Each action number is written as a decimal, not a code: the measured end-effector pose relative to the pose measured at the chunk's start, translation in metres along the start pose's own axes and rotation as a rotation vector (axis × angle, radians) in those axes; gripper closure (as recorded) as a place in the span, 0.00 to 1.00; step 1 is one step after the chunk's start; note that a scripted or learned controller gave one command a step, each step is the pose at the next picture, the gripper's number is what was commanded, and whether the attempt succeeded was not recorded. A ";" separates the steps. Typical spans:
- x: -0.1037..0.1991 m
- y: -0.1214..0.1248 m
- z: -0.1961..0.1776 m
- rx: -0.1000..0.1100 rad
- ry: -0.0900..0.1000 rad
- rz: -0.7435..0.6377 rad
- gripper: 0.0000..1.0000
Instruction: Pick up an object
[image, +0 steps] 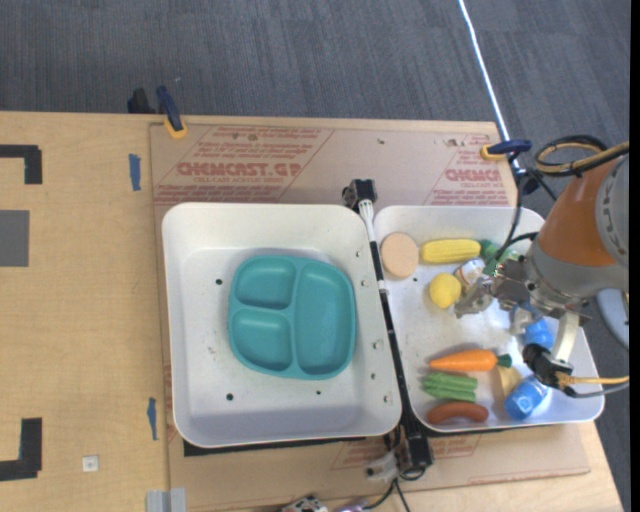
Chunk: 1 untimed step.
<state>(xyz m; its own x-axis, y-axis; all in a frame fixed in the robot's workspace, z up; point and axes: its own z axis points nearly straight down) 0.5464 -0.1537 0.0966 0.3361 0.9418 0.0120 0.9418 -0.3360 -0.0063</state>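
Observation:
The right bin (570, 415) holds several toy foods: a tan round disc (399, 254), a yellow corn cob (450, 250), a lemon (444, 291), a carrot (464, 361), green beans (449, 384), a brown sausage (458, 412) and a blue cup (525, 400). My gripper (473, 296) reaches in from the right and sits low over the bin's middle, just right of the lemon and below the corn. Nothing is seen held in it. A small blue piece (538, 333) lies partly under the wrist.
The left bin (190, 300) holds a teal divided plate (293, 315). A black clamp (359, 192) sits at the top of the wall between the bins. Cables (565, 155) loop at the upper right, behind the arm.

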 end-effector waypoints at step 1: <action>0.086 0.055 0.010 -0.006 -0.012 0.093 0.00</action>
<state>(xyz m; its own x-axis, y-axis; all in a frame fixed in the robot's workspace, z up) 0.6267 -0.0912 0.0877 0.4219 0.9067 -0.0003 0.9067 -0.4219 -0.0008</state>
